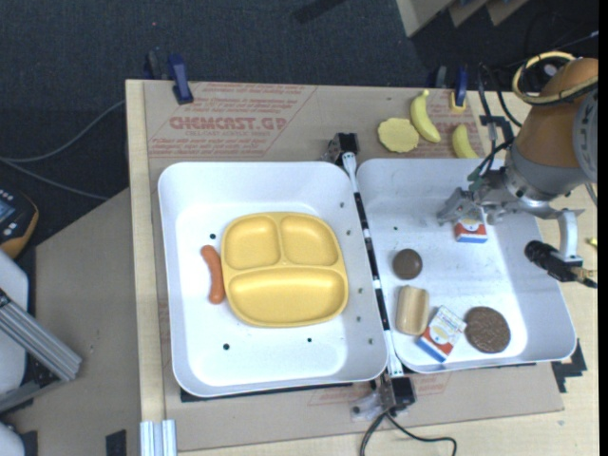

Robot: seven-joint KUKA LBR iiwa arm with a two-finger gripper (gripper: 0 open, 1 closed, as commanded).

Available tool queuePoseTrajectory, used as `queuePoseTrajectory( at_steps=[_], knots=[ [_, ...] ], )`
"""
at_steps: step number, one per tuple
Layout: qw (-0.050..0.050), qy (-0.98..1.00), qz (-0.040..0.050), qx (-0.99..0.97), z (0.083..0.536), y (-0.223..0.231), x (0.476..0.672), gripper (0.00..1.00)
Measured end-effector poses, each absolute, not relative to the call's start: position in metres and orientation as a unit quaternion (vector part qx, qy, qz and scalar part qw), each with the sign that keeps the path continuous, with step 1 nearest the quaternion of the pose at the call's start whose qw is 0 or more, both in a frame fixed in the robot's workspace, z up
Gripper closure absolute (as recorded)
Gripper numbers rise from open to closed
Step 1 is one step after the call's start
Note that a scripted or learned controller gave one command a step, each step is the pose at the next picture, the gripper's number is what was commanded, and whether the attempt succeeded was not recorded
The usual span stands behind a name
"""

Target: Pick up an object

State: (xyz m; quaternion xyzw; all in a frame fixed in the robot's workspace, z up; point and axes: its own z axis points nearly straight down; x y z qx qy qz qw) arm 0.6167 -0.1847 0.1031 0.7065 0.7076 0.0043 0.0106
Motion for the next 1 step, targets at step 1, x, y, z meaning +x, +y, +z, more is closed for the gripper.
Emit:
queuePoseTrajectory(
  at_steps=[1],
  knots=[
    [0.012,0.708,0.0050,0.707,0.1139,-0.1846,0.6175,1.00]
  ],
)
